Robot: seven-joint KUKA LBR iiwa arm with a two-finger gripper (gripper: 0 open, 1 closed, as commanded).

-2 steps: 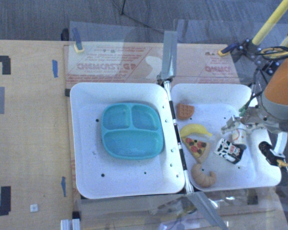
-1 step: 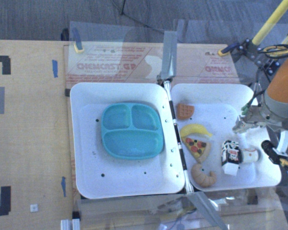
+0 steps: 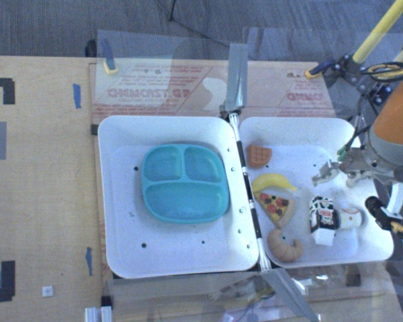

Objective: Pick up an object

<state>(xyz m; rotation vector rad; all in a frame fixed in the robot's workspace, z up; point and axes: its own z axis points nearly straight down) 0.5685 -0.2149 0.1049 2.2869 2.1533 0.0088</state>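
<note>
At the right edge of the frame the end effector [image 3: 332,170] hangs over the right bin [image 3: 383,247]; its state I cannot tell. Just below sits a black-and-white carton [image 3: 323,217]. Further left lie a banana [image 3: 274,182], pizza slice [image 3: 277,206], croissant [image 3: 285,247] and waffle [image 3: 258,155]. A blue divided plate [image 3: 185,182] occupies the left bin [image 3: 117,200].

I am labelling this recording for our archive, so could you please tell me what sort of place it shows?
Most likely a robotics lab test bench: two white bins side by side, toy food such as a banana, and a grey arm reaching in.
</note>
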